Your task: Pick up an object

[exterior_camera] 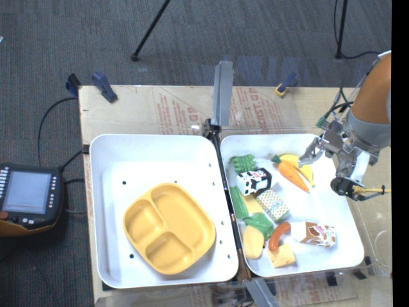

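The surface (185,110) carries two shallow white bins side by side. The left bin (105,171) holds one item, a yellow divided tray (169,228) with three compartments, lying flat toward the bin's centre and near edge.

The right bin (348,251) holds the loose objects. At its far side lie a carrot (293,174) and a banana (299,165), touching each other, the carrot angled across the banana's lower edge. Left of them sits a green leafy toy (243,164), and just below it a black-and-white cow-patterned carton (254,182). A patterned green-and-white block (273,204) lies just beside the carton on its near side. Along the bin's left wall runs a long green vegetable (239,203), with a second green piece (259,223) near its lower end. Toward the near edge are a pale potato (253,242), a red sausage (278,235) and a yellow cheese wedge (282,256), close together. A brown-and-white carton (314,234) lies on its side, apart from these to the right.

The arm (372,101) reaches in from the right, its orange band visible above the grey wrist. The gripper (316,151) is positioned over the far right corner of the right bin, just beside the banana and carrot. The fingers (311,153) appear spread apart; no object is seen between them. Whether a fingertip touches the banana cannot be determined.
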`<move>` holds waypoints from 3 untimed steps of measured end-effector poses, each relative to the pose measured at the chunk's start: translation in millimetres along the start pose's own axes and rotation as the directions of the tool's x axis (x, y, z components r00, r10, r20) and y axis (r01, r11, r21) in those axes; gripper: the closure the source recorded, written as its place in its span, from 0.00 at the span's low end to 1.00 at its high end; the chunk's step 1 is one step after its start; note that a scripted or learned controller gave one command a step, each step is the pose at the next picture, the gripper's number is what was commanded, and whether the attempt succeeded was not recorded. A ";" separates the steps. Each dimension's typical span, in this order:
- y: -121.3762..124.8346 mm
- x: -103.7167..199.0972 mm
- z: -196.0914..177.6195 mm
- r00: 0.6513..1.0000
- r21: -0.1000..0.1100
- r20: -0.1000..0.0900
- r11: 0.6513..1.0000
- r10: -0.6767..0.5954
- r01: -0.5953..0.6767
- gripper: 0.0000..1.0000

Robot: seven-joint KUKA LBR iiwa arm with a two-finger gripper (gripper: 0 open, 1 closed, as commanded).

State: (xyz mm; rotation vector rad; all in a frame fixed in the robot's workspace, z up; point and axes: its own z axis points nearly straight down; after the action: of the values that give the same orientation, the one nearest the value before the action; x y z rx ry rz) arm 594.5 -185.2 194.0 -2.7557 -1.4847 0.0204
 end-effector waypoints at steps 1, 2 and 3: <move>34.0 7.3 99.6 0.984 -0.010 -0.004 0.984 -0.179 0.179 0.00; 32.4 5.4 92.2 0.984 0.005 -0.001 0.984 -0.179 0.179 1.00; -0.3 60.1 -7.1 0.986 -0.018 -0.005 0.986 -0.165 0.165 1.00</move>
State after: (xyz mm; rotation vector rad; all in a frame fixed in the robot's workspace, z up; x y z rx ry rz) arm 627.4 -134.8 200.8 -2.6324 -1.7140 -0.0026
